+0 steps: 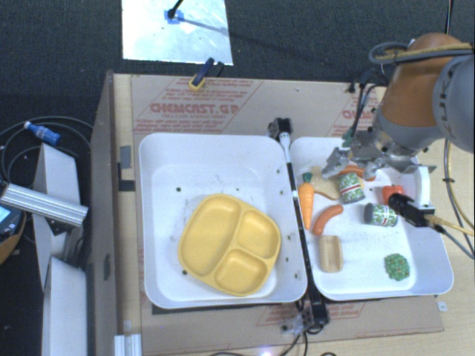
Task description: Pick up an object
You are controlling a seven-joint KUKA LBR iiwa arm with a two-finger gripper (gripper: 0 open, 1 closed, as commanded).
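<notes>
Resting on a cardboard-topped bench above dark carpet, two white bins are seen. In the right bin, a carrot lies lengthwise, tip toward the camera. The gripper hovers nearby; its opening cannot be told.

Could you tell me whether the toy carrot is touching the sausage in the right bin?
Apart. The camera view shows a strip of white bin floor between the carrot, lying along the bin's left wall, and the sausage to its right.
</notes>
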